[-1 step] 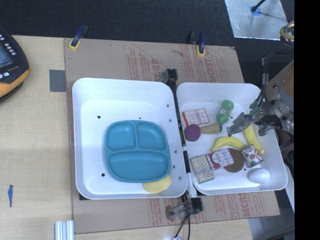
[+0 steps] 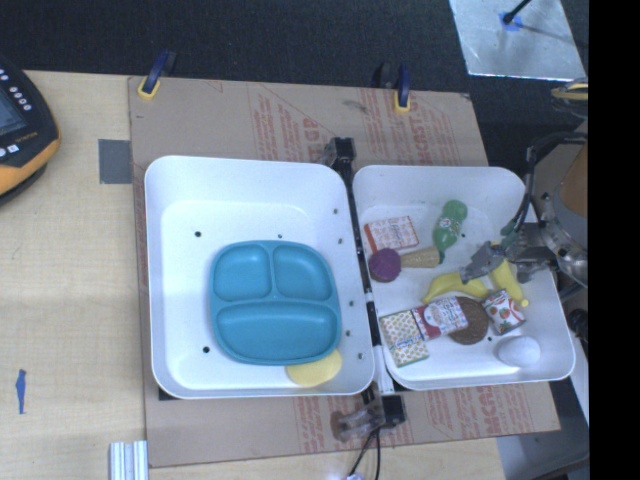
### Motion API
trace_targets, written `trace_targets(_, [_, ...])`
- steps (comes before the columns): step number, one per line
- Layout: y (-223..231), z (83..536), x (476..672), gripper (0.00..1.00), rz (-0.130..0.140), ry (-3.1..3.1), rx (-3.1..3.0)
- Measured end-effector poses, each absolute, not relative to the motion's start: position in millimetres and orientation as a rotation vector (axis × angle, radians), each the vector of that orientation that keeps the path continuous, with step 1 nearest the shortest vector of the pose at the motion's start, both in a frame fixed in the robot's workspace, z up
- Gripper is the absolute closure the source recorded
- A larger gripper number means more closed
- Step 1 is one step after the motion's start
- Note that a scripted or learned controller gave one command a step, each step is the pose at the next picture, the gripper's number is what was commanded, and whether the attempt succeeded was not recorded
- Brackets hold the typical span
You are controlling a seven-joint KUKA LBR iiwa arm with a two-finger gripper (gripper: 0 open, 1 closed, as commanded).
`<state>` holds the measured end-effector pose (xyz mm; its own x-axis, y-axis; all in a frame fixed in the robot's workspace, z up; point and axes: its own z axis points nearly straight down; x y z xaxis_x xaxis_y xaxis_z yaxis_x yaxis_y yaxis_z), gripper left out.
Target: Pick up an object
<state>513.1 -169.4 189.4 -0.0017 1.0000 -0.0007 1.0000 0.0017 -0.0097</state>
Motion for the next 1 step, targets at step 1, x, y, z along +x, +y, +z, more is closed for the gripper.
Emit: trace_targets(1, [-125.7,86.3,554.6,0.00,0.005,-2.228,-2.206])
